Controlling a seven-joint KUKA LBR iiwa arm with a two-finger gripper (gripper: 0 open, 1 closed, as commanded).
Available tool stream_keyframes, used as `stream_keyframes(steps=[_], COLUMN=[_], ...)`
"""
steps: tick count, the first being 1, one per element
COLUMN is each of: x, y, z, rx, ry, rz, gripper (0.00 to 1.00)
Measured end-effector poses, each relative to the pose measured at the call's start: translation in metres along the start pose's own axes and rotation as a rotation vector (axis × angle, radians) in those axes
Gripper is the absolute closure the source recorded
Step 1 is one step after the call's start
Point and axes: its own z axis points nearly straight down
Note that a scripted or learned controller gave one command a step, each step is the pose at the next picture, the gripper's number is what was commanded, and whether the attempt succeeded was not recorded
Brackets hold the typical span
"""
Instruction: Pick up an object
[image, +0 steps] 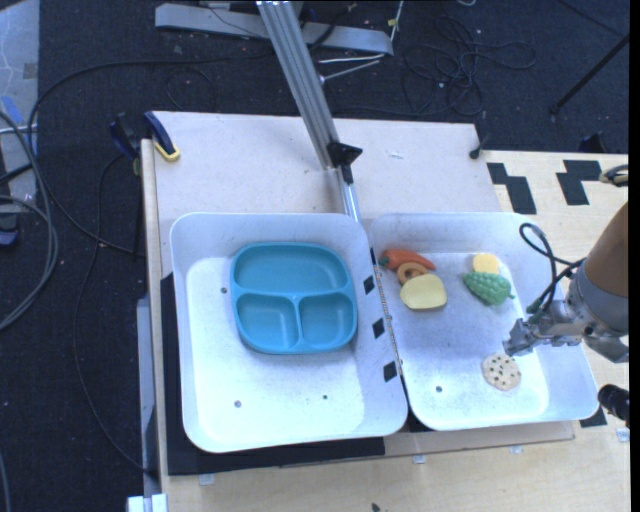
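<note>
- One end effector is seen low over the right bin; how far it is open cannot be told.
- Nothing is seen grasped.
- A speckled cookie lies just below it.

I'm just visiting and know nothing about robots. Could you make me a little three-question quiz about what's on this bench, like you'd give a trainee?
1. True or false: the blue divided plate sits in the same bin as the toy food.
2. Which item lies nearest the gripper? A) the cookie B) the carrot C) the green grapes
3. Fill in: the yellow potato-like piece lies just below the ____ in the camera view.

Key:
1. False. The plate is in the left bin; the food is in the right bin.
2. A
3. carrot
</note>
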Motion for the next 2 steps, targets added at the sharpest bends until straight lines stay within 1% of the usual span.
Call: stream_keyframes(steps=[1,2], x=[0.000,0.053], y=[0.002,0.011], z=[-0.053,-0.065], rx=[-0.002,0.001], ry=[-0.001,0.002], rz=[0.000,-0.006], gripper=[1.00,1.00])
